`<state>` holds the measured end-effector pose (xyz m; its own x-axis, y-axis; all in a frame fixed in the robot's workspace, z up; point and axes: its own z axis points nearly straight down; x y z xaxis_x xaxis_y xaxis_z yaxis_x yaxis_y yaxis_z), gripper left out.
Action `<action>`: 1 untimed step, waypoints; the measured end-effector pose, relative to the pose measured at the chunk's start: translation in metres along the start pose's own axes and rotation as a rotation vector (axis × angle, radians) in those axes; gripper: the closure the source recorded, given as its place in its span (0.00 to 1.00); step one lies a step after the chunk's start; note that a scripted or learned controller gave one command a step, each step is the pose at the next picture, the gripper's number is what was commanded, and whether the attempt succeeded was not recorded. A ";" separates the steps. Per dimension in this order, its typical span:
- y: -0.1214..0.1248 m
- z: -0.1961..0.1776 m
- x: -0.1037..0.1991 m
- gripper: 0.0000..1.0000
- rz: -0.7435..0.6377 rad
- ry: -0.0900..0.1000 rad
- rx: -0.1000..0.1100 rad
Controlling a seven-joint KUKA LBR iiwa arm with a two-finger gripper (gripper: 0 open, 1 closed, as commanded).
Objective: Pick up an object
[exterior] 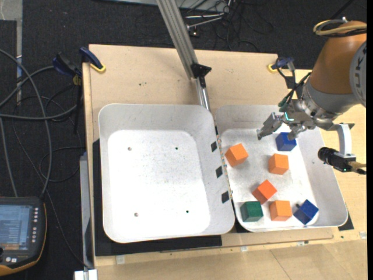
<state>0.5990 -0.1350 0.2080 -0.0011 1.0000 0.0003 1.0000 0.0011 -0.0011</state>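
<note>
The gripper (278, 125) is being shown over the right bin (332, 191), a blue cube (285, 141) lying just below and beside it (nearest of seven cubes); whether anything is being pinched cannot be told

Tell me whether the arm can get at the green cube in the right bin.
Probably yes: the green cube sits uncovered near the bin's front wall, orange cubes beside it, not on it.
</note>
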 end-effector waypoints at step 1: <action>0.001 0.043 -0.001 0.00 0.002 0.000 0.003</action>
<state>0.5997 -0.1363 0.1647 0.0006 1.0000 0.0000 1.0000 -0.0006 -0.0042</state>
